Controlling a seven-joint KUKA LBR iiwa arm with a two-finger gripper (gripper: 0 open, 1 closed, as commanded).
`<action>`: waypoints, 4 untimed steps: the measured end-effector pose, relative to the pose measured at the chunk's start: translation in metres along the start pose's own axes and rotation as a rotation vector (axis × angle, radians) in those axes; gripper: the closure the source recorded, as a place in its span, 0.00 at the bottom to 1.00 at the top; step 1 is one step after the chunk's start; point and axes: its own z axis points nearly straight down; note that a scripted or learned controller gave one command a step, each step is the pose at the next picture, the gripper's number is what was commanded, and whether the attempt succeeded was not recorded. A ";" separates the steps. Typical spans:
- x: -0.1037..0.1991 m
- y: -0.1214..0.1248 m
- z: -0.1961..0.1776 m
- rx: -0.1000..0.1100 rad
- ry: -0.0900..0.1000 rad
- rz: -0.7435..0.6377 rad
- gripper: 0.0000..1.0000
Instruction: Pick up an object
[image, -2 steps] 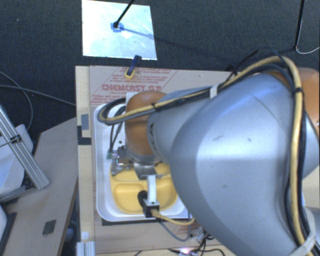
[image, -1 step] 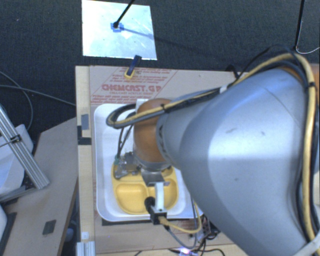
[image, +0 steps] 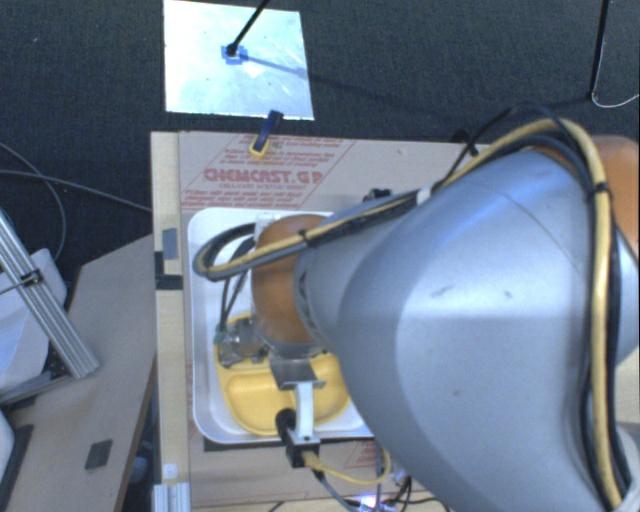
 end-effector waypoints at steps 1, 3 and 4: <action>-0.089 -0.001 -0.132 0.018 0.003 0.005 0.00; -0.060 0.012 0.000 0.022 -0.009 0.009 0.00; -0.057 0.010 0.001 0.026 -0.014 0.014 0.00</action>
